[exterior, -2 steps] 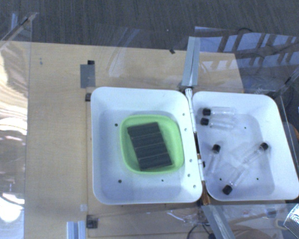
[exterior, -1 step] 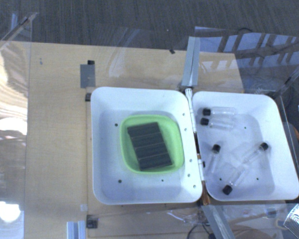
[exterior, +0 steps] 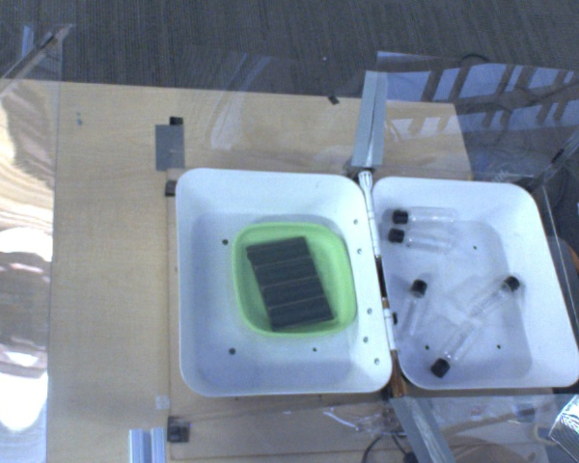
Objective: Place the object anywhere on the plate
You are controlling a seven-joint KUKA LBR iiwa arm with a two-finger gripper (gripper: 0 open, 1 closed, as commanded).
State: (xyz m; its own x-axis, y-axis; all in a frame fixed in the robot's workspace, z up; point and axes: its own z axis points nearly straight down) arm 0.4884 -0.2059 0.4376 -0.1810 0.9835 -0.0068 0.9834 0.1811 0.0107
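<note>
Spanning most of the frame, the pale wooden bench (exterior: 96, 287) carries two shallow white bins with rounded corners, side by side and touching along a hinged seam. Within the left bin (exterior: 203, 355), a glossy green plate (exterior: 340, 268) of squarish shape sits at the middle, and a dark grey ribbed slab (exterior: 289, 283) lies tilted on it, inside the rim. Over in the right bin (exterior: 550, 355), several clear plastic vials (exterior: 468, 328) with black caps lie scattered on their sides, two near the bin's far left corner, others toward its near edge.
</note>
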